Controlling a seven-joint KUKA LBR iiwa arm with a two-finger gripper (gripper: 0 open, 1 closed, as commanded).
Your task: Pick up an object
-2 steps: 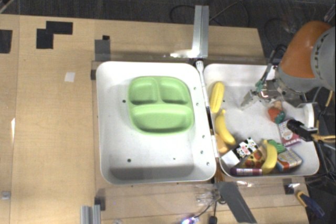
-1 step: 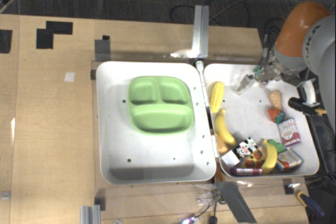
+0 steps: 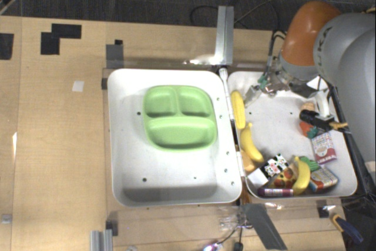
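Tool hovers at the right bin's far left corner; I cannot tell its grip. Bananas hug the left wall, with white floor beside them.

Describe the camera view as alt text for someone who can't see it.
A grey robot arm with an orange band reaches from the right, its gripper over the far left corner of the right bin, which holds bananas and small packets. The left bin holds a green divided plate.
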